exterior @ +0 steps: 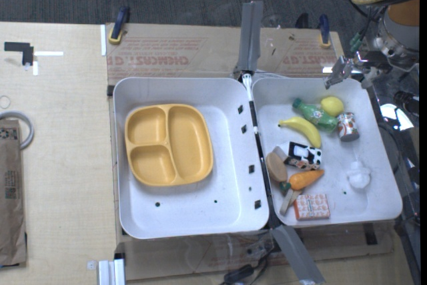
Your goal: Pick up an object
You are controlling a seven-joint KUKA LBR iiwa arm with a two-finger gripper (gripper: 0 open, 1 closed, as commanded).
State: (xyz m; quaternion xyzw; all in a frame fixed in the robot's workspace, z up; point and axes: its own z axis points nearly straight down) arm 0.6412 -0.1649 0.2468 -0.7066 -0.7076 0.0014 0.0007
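Grey gripper (pixel 341 70) is hovering at the right bin's (pixel 380 207) one o'clock rim; finger state unclear, banana (pixel 301 129) lying inside.

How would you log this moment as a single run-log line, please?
phase: pre-grasp | gripper: above right bin's far edge, nothing held | toys: banana, lemon, carrot in right bin | left bin: yellow tray

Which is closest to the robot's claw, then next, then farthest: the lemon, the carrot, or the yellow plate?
Measured from the gripper above the right bin's far edge:
1. Round yellow lemon, far side of right bin.
2. Orange toy carrot, near middle of right bin.
3. Yellow three-compartment plastic plate, left bin.
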